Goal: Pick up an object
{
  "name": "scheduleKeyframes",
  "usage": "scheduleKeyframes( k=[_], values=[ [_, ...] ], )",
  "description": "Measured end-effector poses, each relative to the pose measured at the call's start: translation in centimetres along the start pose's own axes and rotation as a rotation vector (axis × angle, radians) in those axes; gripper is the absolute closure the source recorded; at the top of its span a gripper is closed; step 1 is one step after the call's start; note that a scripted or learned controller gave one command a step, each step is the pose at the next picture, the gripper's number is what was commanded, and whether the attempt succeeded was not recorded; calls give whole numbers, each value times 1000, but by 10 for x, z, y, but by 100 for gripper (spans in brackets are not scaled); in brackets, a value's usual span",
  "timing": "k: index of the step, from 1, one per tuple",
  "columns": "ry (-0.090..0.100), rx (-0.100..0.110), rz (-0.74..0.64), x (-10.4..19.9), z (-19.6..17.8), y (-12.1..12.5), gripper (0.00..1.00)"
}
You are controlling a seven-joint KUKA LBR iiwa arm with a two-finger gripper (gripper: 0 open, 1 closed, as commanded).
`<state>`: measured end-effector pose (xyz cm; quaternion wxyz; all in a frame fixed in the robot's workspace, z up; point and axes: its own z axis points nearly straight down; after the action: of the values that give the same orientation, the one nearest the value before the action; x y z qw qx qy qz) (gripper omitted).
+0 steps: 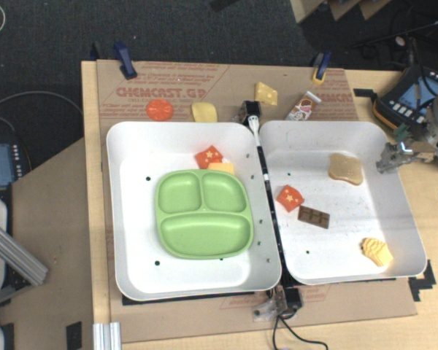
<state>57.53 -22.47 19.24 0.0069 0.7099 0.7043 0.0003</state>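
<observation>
The right bin [394, 195] holds a tan bread-shaped piece [346, 168], a red cube with a yellow star [290, 197], a brown chocolate bar [313, 216] and a yellow ridged piece [377, 251]. In the left bin [128, 195] lies a green divided plate [203, 214], with a second red cube [209, 157] and a pale orange piece [221, 168] just behind it. My gripper [393, 159] is at the right bin's right rim, level with the bread piece and apart from it. Nothing is seen in its grasp.
On the cardboard behind the bins lie an orange disc [159, 110], a yellow piece [204, 112], a cheese wedge [266, 92], a small packet [302, 108] and a black part [250, 110]. Blue clamps [124, 60] hold the board's far edge.
</observation>
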Motion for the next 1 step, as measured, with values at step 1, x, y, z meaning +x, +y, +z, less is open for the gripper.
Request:
scheduleKeyframes(
  k=[1],
  values=[
    [13, 15, -11, 52, 14, -31, 100]
  ],
)
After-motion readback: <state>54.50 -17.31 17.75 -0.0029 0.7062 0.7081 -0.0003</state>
